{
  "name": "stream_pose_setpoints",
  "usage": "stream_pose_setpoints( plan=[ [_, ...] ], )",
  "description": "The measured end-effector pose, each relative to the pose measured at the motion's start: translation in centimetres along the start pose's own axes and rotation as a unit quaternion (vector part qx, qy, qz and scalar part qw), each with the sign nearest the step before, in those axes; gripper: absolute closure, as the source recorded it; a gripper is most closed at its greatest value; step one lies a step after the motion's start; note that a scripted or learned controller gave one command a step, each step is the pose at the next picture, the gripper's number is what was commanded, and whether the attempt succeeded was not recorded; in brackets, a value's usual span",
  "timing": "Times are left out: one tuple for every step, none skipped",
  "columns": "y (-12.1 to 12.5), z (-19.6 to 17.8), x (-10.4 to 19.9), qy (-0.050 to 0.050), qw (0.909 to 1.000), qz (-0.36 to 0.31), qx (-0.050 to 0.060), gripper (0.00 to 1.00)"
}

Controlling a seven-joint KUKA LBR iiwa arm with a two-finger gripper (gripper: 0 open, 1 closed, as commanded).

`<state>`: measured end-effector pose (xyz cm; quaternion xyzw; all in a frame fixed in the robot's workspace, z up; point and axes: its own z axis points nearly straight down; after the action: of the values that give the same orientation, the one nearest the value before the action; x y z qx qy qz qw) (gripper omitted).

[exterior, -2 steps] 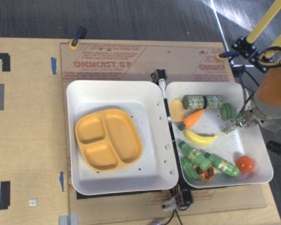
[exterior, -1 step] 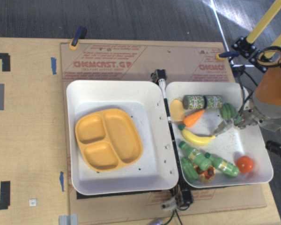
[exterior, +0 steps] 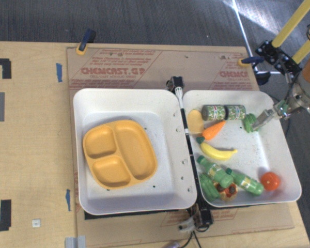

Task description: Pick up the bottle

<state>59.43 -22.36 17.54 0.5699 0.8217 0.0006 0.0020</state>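
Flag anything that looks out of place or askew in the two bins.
Nothing looks spilled or broken. The green plastic bottles lie on their sides in a jumble at the right bin's near edge, and a dark label-wrapped can lies tipped over. The yellow divided plate sits slightly askew in the left bin.

A green plastic bottle [exterior: 241, 180] is seen in the right bin [exterior: 284, 154], near its front edge. It is laid on its side, with the cap end turned to the left and the body slanted down to the right. A label with red and yellow marks is carried on it. It is pressed against other green items on its left, and a red ball lies just beside its right end.
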Motion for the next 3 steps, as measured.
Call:
stream_pose_setpoints(
  plan=[
    [1.8,6.8,-0.6,0.001,0.9964,-0.085,0.001,0.00],
    [0.9,6.2,0.3,0.001,0.9994,-0.034,0.001,0.00],
    [2.7,5.4,-1.0,0.000,0.9994,-0.034,0.000,0.00]
  ],
)
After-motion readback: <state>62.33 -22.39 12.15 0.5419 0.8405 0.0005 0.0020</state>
